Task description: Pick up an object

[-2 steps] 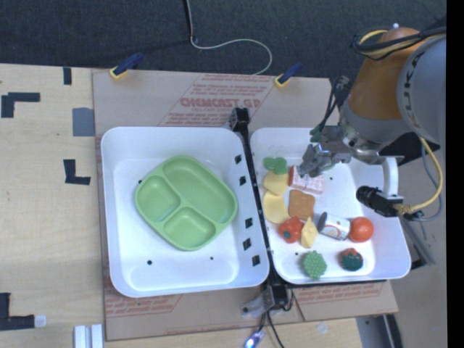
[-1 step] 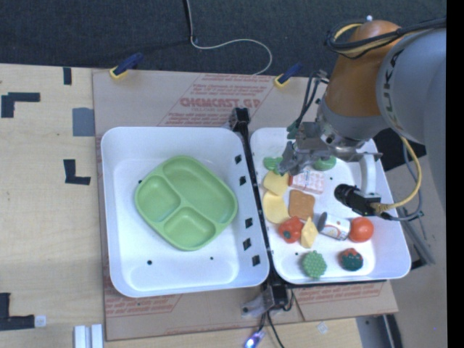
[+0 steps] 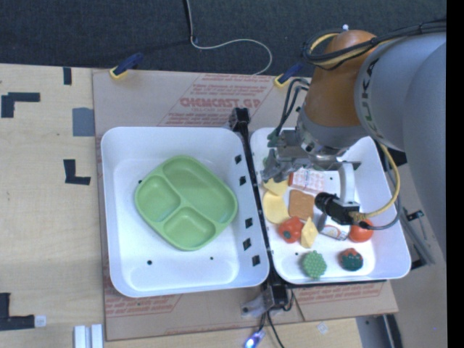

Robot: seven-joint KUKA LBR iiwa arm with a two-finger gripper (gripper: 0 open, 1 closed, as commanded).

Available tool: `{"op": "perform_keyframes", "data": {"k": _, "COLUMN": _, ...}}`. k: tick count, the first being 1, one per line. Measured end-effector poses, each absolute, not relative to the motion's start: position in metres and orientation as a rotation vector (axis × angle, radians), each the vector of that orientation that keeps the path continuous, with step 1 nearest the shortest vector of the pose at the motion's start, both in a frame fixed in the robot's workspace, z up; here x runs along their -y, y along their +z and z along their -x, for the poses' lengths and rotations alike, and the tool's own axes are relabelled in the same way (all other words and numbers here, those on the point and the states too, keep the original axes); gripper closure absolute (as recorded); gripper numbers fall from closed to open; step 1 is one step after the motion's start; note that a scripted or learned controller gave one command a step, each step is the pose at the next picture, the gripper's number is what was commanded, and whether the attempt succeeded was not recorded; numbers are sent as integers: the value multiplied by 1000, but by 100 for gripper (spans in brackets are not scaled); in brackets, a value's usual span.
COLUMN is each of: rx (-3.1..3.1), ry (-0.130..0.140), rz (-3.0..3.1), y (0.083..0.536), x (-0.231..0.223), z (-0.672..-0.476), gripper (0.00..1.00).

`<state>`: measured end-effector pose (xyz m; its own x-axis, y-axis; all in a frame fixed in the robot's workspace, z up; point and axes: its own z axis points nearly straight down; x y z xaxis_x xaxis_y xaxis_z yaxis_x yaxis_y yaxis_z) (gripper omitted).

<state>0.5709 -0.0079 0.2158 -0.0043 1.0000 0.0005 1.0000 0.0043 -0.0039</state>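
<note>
- Gripper (image 3: pixel 313 183) of the grey KUKA arm (image 3: pixel 406 85) sits low over the right bin (image 3: pixel 395 267), among a huddle of toy food; whether anything is between its fingers cannot be told from this slant.
- Nearest the gripper lie a tan slice (image 3: pixel 300 203) and pale yellow pieces (image 3: pixel 275 207), touching or just beside the tool.
- Nearer the camera rest a red tomato-like piece (image 3: pixel 291 230), a green bumpy piece (image 3: pixel 314 264) and a dark green-and-red piece (image 3: pixel 351 259), none of them lifted.
- Left bin (image 3: pixel 123 267) carries a green divided tray (image 3: pixel 186 202), well apart from the arm.
- By appearances the pick is at the reaching or closing stage: nothing visibly raised, so securing and lifting an object remain.
</note>
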Motion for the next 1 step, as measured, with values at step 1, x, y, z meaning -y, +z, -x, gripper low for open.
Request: {"op": "perform_keyframes", "data": {"k": 1, "rx": 2222, "ry": 0, "rz": 2220, "y": 229, "x": 11, "z": -569, "gripper": 100}}
